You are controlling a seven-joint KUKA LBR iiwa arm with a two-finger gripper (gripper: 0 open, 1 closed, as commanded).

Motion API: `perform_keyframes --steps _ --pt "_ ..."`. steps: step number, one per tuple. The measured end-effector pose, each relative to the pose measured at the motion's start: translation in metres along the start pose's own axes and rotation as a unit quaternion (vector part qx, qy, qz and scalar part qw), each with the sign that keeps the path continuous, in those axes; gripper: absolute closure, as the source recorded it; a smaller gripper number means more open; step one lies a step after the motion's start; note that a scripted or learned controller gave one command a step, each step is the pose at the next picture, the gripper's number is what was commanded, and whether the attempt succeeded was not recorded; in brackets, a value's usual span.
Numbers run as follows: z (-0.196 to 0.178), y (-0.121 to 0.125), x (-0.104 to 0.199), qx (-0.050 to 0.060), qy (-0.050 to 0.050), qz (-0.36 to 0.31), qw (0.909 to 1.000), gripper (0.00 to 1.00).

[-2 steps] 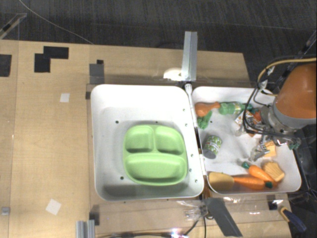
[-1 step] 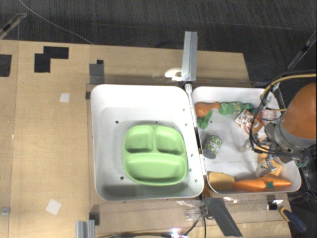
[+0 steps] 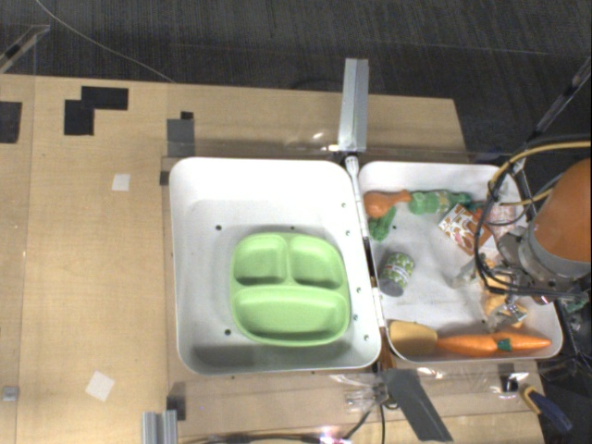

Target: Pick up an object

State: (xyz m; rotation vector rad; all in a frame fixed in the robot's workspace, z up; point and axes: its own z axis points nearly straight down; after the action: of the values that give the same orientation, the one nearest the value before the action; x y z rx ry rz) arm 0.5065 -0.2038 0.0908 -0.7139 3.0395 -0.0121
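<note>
The jaws [image 3: 507, 311] hang low over the right bin [image 3: 425, 276] near the carrot [image 3: 481, 345]; their grip cannot be told.

A single fixed camera looked down from above the desk [image 3: 83, 276] at a slight slant, far enough off to take in both white bins whole: the left bin [image 3: 199, 248] near the middle of the view and the right bin [image 3: 435, 276] toward its right side. Dark floor [image 3: 231, 17] ran across the top, and the arm [image 3: 564, 220] entered from the right
</note>
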Motion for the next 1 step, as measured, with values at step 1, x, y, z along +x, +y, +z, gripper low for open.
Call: perform_keyframes --steps 1 --pt "0.0001 -0.0014 -0.0013 0.000 0.001 -0.015 0.9999 0.00"
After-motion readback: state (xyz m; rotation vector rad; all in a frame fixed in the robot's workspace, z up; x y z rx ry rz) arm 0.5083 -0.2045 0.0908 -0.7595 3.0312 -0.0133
